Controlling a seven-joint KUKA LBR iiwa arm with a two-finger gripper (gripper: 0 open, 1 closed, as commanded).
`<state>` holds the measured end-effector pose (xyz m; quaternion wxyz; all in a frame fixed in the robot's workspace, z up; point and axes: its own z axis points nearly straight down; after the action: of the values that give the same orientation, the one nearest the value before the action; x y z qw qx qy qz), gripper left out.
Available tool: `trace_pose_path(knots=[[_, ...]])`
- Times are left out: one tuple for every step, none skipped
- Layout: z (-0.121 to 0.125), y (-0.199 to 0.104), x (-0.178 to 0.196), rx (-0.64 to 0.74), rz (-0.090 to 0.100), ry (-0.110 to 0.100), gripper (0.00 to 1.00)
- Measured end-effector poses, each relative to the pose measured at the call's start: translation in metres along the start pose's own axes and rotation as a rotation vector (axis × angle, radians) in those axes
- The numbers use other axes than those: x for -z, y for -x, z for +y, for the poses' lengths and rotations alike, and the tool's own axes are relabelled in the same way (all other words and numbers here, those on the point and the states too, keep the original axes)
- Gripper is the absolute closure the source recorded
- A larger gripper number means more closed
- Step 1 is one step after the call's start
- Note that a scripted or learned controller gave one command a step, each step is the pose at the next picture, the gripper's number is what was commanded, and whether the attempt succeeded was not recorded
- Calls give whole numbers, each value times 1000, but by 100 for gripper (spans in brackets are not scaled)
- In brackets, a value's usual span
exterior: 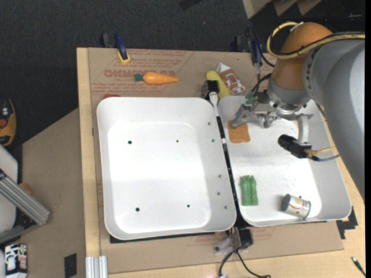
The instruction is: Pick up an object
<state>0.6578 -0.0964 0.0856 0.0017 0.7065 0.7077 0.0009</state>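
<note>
A brown cardboard-covered desk (93,155) stands on dark carpet, carrying two shallow white plastic bins side by side. The left bin (116,120) has a bare floor marked by four small dark dots, with open room across its whole width. The right bin (324,184) holds a flat tan-orange sponge-like block (239,134) near its upper left corner, a small green ridged piece (248,190) by its left wall lower down, and a short silver can with a printed label (296,205) lying on its side near the lower right edge — the label too small to read.

The grey arm with its orange band (301,45) reaches in from the right, and the claw (254,116) hangs low over the upper part of the right bin, just above and beside the tan block. Whether it is spread or closed cannot be told, and nothing shows gripped in it.

Beyond the bins on the cardboard lie an orange toy carrot with a green top (156,79) and a yellow banana-shaped toy (217,81). Faded red printing runs along the far cardboard edge — it seems to begin "CHEM", the rest unclear.
</note>
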Motion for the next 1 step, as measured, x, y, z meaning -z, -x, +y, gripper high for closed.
trace_pose_path(knots=[[3, 10, 0, -2, 0, 0, 0]])
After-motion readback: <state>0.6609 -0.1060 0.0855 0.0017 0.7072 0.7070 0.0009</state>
